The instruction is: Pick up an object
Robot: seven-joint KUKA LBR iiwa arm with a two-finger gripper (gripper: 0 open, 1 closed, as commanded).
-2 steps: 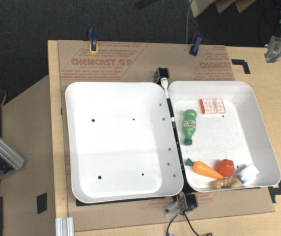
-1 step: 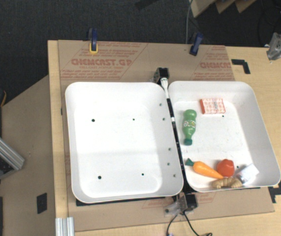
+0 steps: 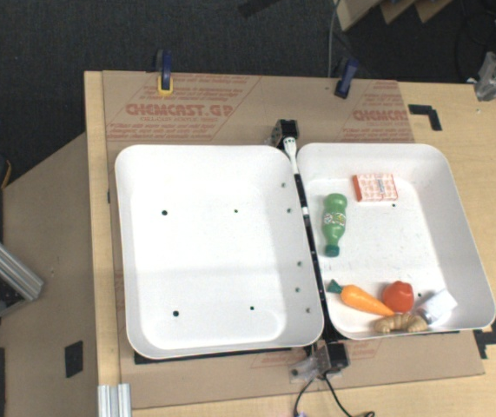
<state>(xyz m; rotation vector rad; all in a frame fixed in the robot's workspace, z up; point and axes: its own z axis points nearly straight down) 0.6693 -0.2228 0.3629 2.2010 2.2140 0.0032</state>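
White plastic bins sit side by side on the cardboard-covered tabletop (image 3: pixel 230 102), and every candidate lies in the right bin (image 3: pixel 456 233): a green bottle (image 3: pixel 333 223) near its left wall, a pink packet (image 3: pixel 375 187) toward the far side, and a carrot (image 3: pixel 360 299), a red tomato (image 3: pixel 398 296) and a pale root (image 3: pixel 400 324) crowded at the near edge. That crowding probably makes the bottle, lying apart, the easiest pick. I cannot tell the pincer's state.

White bins (image 3: pixel 204 168); green bottle (image 3: pixel 333 222); orange carrot (image 3: pixel 362 300); red tomato (image 3: pixel 398 296); red-patterned box (image 3: pixel 375 188).
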